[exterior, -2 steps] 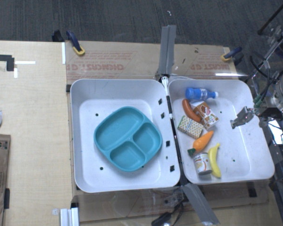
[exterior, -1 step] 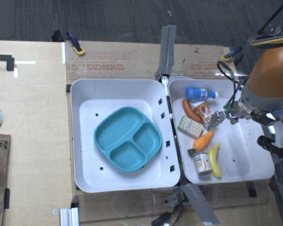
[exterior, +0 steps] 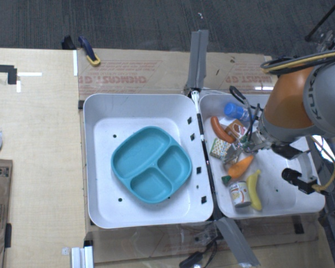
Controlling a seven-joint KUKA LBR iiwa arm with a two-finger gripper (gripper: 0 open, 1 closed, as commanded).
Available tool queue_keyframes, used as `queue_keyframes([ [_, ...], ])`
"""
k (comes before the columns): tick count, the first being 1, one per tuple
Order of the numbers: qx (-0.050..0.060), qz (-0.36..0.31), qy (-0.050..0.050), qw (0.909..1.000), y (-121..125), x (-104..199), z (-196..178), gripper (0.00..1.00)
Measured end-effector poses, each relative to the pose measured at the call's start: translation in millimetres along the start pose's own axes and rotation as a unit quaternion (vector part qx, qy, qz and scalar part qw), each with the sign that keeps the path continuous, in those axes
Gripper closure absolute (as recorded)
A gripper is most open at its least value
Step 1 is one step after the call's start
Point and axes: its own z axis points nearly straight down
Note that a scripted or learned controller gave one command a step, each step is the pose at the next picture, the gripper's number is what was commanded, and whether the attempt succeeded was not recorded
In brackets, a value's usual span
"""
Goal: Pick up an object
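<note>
Can (exterior: 240,195) & banana (exterior: 253,190) lie lowest in right bin (exterior: 279,208), toys heaped at its left wall; gripper (exterior: 241,148) low over carrot (exterior: 240,167), prob. lining up a pick. Jaw state: can't tell.

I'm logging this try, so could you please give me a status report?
Tool low among right-bin toys. Nearest: orange plastic carrot. Grasp unconfirmed. Yellow toy banana alongside.

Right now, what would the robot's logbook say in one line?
stage: reaching | gripper: low in right bin, over carrot | grasp: not visible | nearby: banana, can | left bin: blue plate
</note>
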Motion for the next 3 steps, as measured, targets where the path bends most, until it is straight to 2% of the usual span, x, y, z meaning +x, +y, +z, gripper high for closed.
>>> queue_keyframes([
  [1,0.000,0.139,0.000,0.9903,-12.7,-13.6,-15.9,0.00],
  [2,0.000,0.119,0.000,0.9928,-17.7,6.6,-0.1,0.00],
  [3,0.000,0.122,0.000,0.9926,-18.1,5.5,-8.9,1.00],
])
